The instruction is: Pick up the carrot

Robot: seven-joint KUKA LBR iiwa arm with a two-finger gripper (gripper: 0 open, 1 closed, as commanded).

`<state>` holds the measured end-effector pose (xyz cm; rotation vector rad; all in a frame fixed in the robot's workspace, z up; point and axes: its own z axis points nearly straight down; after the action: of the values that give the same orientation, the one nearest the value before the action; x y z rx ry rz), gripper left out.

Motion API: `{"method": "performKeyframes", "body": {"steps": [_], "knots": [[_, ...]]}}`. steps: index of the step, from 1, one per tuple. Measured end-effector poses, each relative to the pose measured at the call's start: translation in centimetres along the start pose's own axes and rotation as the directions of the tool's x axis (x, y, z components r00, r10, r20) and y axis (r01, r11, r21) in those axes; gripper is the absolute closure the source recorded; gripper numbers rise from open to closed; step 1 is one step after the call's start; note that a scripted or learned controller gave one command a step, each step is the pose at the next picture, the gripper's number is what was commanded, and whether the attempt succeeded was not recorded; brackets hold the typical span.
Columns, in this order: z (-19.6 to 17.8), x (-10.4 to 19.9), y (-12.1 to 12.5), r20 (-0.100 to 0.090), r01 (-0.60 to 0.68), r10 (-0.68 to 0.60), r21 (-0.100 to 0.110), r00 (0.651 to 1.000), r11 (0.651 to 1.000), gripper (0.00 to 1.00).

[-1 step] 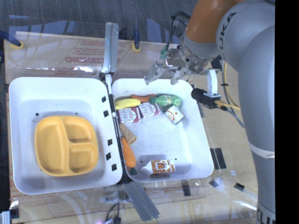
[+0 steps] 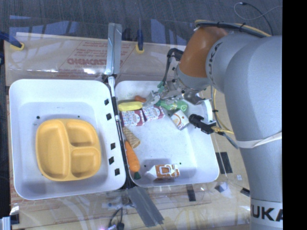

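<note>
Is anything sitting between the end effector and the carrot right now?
Yes. The end effector is over the right bin's far clutter; the carrot lies along the near left wall. A red-white packet and a tan piece lie between.

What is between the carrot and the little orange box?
Just bare white bin floor. From the camera above, the carrot lies by the bin's left wall and the orange box sits near its front wall.

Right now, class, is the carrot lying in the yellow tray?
No, the carrot lies in the right bin, by its left wall, while the yellow tray sits in the left bin.
</note>
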<state>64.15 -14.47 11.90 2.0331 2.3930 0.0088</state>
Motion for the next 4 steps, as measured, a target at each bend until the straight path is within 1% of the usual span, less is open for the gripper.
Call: {"method": "performKeyframes", "body": {"steps": [1,2,3,4], "knots": [[-1.2,-0.2,0.1,0.006,0.003,-0.003,-0.002,1.000,1.000,1.00],[1.8,4.0,-4.3,0.010,-0.002,0.002,-0.009,1.000,1.000,1.00],[0.8,4.0,-4.2,0.010,0.004,-0.004,-0.008,1.000,1.000,1.00],[1.7,-2.8,-2.3,0.001,-0.397,0.397,-0.011,0.918,0.918,1.00]]}}
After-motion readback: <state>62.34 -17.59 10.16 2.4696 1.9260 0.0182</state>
